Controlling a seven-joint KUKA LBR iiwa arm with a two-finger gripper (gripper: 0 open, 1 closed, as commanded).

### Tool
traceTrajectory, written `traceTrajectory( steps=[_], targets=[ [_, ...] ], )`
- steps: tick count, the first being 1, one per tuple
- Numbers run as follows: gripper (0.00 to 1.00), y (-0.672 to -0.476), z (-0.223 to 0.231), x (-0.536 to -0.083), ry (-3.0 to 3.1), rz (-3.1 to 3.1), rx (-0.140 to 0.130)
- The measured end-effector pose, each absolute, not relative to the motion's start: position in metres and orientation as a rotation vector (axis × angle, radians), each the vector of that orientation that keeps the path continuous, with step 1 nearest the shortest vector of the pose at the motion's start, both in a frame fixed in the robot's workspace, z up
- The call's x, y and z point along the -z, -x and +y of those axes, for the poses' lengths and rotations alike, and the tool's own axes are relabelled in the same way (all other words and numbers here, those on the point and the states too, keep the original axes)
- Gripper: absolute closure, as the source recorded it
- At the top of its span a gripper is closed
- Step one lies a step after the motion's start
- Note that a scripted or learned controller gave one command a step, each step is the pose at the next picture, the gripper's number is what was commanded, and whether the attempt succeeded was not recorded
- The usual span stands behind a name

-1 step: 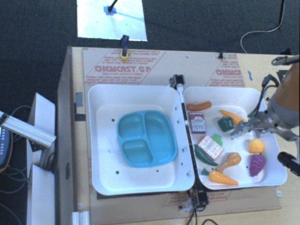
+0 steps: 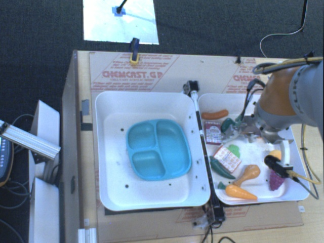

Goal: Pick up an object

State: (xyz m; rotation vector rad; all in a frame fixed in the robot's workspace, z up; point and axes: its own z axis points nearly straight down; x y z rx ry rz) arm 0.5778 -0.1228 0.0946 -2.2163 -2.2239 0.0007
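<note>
The right bin (image 2: 298, 196) holds several toy foods. An orange sausage (image 2: 215, 114) lies at its far left, with a red-and-white packet (image 2: 212, 133) below it. A second packet (image 2: 227, 159) lies mid-bin above a dark green vegetable (image 2: 221, 168). A tan squash (image 2: 246, 173) and a carrot (image 2: 241, 192) lie near the front. A purple piece (image 2: 276, 179) and a yellow piece (image 2: 275, 154) are at the right. My gripper (image 2: 231, 131) hangs low over the bin's left half, beside a dark green item (image 2: 228, 122) and just right of the first packet.
The left bin (image 2: 109, 135) holds a blue divided plate (image 2: 158, 149). A thin rail (image 2: 200, 130) runs between the two bins. The arm's orange band (image 2: 278, 92) crosses above the right bin's far edge. Cardboard (image 2: 152, 72) lines the bench behind the bins.
</note>
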Motion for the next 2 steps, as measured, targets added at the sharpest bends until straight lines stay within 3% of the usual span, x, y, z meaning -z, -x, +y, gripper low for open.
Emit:
traceTrajectory(
  steps=[1,2],
  targets=[
    [0.00,-0.632,-0.087,-0.086,2.225,-2.229,0.001],
    [1.00,-0.632,-0.085,-0.096,2.218,-2.231,0.003]
  ],
)
